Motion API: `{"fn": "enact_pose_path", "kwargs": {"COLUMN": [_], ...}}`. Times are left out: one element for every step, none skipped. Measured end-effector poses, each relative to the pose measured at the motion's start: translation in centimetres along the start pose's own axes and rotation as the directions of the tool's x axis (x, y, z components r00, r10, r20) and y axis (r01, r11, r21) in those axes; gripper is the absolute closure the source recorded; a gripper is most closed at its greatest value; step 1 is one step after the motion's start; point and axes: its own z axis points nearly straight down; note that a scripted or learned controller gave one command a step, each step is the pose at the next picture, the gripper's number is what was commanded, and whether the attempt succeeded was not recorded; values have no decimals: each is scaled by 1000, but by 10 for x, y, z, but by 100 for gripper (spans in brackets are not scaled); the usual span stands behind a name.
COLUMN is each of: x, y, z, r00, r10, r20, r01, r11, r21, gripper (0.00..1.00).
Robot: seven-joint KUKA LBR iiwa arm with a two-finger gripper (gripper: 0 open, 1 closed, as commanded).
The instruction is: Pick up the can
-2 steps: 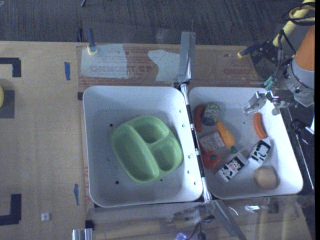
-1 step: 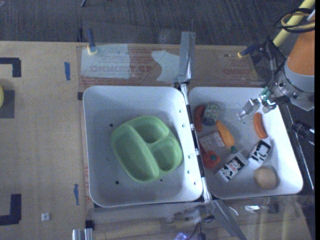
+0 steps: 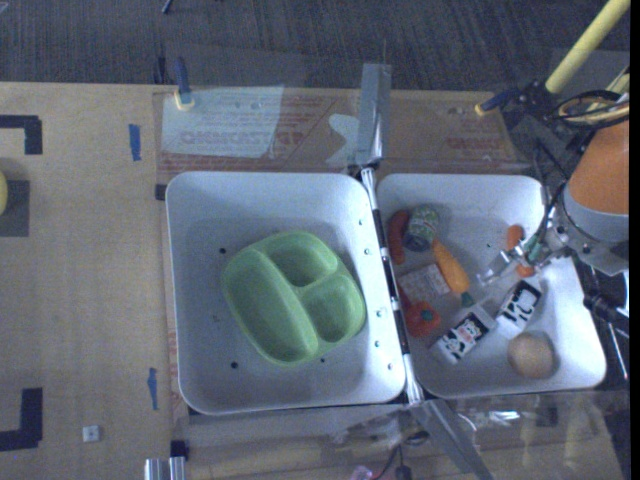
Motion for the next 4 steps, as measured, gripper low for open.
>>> {"fn": "enact_pose_path", "kwargs": {"x": [-44, -56, -47, -53], "y": [81, 86, 92, 87], "z": [12, -22, -7, -74], "r00": [982, 959, 892, 737], "r10": [188, 285, 452, 676], "r20": [3, 2, -8, 1], "r01": [-188, -285, -452, -676], "r11": [982, 959, 892, 737], "r21": [-29, -3, -8, -3], "gripper": [0, 0, 0, 0]}}
